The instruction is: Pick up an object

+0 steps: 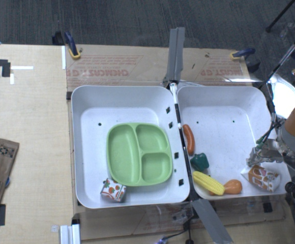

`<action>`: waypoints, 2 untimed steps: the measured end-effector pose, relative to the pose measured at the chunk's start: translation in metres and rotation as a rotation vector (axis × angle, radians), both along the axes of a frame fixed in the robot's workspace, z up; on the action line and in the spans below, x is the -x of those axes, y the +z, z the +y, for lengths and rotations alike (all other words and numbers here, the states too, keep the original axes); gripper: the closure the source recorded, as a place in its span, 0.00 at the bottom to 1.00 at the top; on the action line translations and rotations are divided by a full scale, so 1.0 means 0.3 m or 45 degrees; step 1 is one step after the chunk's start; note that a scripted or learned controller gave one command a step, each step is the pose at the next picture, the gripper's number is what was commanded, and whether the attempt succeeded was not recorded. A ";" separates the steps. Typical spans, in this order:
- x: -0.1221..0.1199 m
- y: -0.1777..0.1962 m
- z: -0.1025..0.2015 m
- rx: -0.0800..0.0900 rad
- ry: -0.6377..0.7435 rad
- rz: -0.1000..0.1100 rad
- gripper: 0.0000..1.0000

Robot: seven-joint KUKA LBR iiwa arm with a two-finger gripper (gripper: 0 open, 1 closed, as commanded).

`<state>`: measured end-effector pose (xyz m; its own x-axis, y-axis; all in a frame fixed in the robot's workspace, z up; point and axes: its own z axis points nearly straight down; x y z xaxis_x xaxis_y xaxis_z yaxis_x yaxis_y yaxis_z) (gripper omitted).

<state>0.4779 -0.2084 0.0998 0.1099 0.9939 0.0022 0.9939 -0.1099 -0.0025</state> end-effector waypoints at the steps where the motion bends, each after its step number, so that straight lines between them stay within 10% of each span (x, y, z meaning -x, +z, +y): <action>1: -0.001 -0.025 -0.013 0.003 0.550 -0.005 1.00; 2: -0.180 -0.026 0.099 0.004 1.073 -0.007 1.00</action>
